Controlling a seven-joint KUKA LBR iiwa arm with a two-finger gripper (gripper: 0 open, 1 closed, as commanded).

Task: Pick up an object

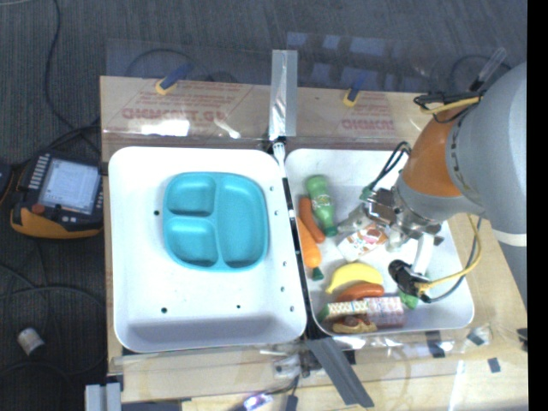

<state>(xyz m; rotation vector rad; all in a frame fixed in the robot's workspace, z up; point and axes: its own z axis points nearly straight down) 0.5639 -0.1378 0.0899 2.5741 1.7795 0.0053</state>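
Orange carrot [307, 234], long axis near-vertical

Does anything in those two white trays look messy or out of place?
Nothing looks spilled or broken. The toy foods are crowded in the right bin: carrot, green bottle, banana. The blue divided plate lies alone, slightly askew, in the left bin.

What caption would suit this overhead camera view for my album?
Robot arm reaching into right bin of toy food, beside a turquoise tray in left bin.
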